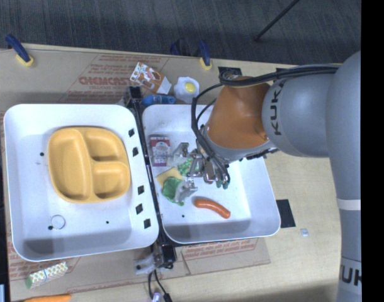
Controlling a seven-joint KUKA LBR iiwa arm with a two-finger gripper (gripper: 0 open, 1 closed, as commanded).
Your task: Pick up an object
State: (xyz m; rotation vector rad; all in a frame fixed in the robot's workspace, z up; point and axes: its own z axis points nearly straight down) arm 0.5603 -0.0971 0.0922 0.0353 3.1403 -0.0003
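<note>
My gripper [192,175] reaches down into the right bin [261,197], its metal fingers hanging over a green leafy toy [172,190] and a yellow piece [167,175]. An orange-red carrot-like toy [211,207] lies just below and right of the gripper, apart from it. A small red and white packet [159,150] rests higher up on the bin's left side. The orange wrist band [239,118] and grey arm cover the bin's upper right part. I see nothing clearly held between the fingers.
The left bin [22,168] holds a yellow divided tray [89,163] and a small clear ring [57,221]. Beyond the bins lie a snack box [146,77], a blue item [158,99] and a yellow-white item [187,87]. A wrapped candy [47,274] sits at the front left.
</note>
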